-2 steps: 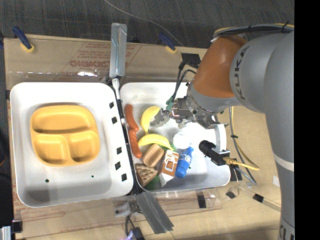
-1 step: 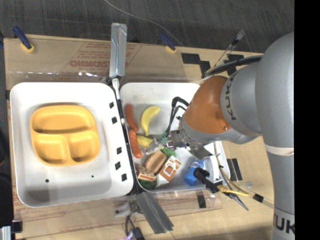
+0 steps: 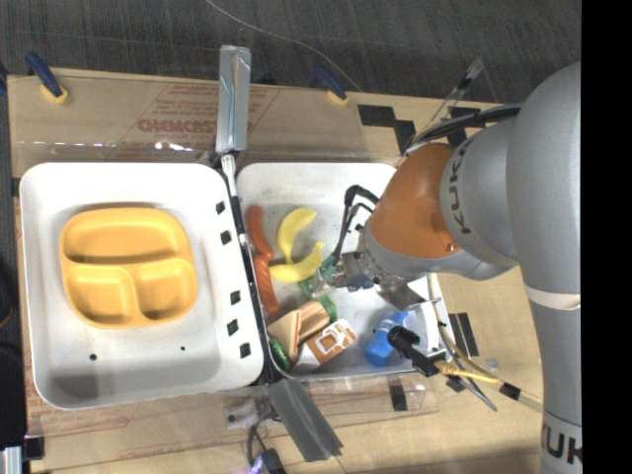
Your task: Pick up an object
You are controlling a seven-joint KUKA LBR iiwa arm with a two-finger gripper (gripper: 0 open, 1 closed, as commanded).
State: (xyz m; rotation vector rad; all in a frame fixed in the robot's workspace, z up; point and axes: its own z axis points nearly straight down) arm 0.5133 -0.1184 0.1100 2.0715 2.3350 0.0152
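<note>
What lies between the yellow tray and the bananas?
In the camera view, between the yellow tray and the bananas, the two bin walls meet, and a sausage lies there.

Bulky grey arm [image 3: 538, 196], rounded orange band [image 3: 415, 215] above wrist, black KUKA lettering, black cable looping beside band.

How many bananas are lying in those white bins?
2, both in the right bin. One banana lies near the bin's middle; the other banana sits just below it, close to the arm. The arm covers part of that bin, so more may be hidden.
</note>
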